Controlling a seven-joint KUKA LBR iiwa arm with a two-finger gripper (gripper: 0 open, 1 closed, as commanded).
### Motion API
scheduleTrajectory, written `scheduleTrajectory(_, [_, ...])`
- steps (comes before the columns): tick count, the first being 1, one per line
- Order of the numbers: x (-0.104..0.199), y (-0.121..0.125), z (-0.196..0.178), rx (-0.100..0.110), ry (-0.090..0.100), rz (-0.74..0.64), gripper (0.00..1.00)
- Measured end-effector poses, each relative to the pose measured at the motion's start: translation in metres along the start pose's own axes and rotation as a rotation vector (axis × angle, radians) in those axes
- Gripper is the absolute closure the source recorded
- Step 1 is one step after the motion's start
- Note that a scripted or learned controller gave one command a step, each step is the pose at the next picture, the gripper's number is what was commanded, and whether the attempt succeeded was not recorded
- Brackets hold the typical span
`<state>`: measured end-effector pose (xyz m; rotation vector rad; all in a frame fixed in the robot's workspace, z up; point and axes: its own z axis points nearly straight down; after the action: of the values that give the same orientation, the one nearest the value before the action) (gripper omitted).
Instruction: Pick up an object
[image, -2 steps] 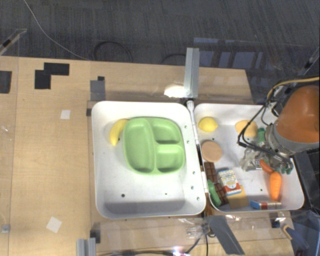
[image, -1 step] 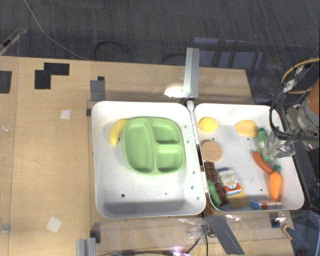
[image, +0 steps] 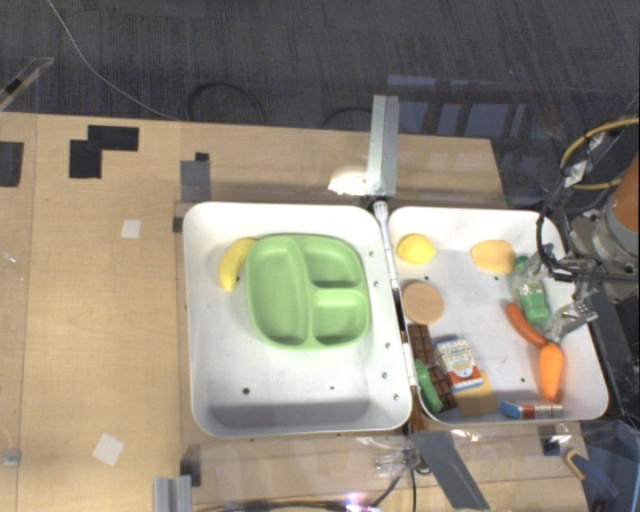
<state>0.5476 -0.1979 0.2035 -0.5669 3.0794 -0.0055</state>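
Robot lab: bench (image: 90, 330), white bins (image: 215, 300)

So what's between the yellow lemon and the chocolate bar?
The round tan cookie sits between the lemon and the chocolate bar, in the camera view.

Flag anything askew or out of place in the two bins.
The banana in the left bin lies half tucked under the green divided plate. Right bin items lie loosely scattered; nothing looks spilled or damaged.
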Motion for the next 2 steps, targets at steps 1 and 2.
scheduleTrajectory(1, [0.027,0.003,0.107,0.0,0.0,-0.136,0.0])
scheduleTrajectory(2, [0.044,0.013,0.112,0.007,-0.01,-0.076,0.0])
